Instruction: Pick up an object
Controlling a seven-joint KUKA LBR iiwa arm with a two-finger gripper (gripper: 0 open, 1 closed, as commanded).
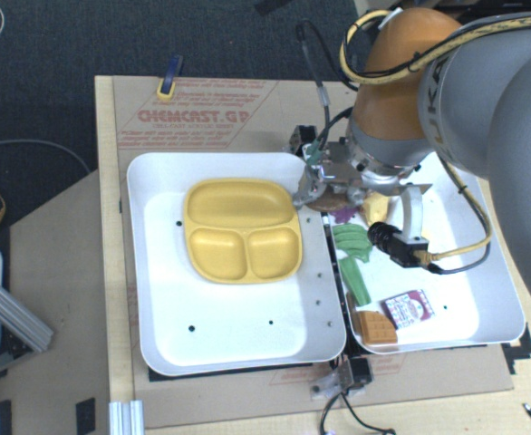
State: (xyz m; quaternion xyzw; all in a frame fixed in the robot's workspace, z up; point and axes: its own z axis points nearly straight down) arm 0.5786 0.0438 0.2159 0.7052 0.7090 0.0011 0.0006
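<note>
Yellow plastic makes up the divided plate [243, 229], lying flat in the left bin [157, 324], toward its twelve o'clock side. It looks light, stiff and slick, probably best pinched at a rim or a divider ridge. The gripper [338, 188] hangs low over the wall between the bins, at the plate's three o'clock edge; I cannot tell its state. In the right bin [492, 311], a green toy [351, 250], a small packet [409, 308] and a brown block [374, 326] crowd together, so open room lies at the left bin's six o'clock.
</note>
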